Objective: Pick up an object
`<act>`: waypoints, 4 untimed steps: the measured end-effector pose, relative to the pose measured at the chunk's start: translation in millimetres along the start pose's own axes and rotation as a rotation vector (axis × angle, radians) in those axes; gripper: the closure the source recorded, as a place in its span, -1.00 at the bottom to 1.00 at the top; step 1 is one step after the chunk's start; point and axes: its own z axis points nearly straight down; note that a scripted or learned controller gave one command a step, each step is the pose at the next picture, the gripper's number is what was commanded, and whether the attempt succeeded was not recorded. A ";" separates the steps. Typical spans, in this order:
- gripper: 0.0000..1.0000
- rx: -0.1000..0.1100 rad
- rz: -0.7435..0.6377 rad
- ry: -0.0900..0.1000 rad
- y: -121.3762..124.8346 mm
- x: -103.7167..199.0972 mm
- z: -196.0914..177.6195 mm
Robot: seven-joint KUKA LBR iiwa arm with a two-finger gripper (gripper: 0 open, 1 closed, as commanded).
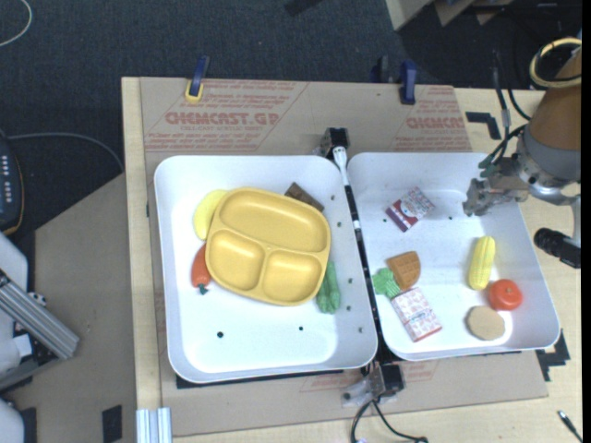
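Two white bins are sitting side by side on a cardboard-covered bench (277,109). Over the right bin (443,178), the gripper (482,197) is hovering at the far edge, holding nothing; its jaw opening cannot be told. Nearer the camera from it, a yellow corn cob (481,261) is lying beside a tomato (505,294).

Yellow divided tray (268,245) in a white bin (175,247); yellow corn (481,262), red tomato (505,294) alongside.
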 end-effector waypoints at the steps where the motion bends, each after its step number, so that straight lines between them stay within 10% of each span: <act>1: 1.00 -0.003 -0.001 0.000 -2.1 9.2 -55.2; 2: 1.00 -0.001 -0.001 0.000 -0.8 8.9 -83.9; 4: 1.00 0.008 -0.003 0.004 -43.2 102.1 -69.8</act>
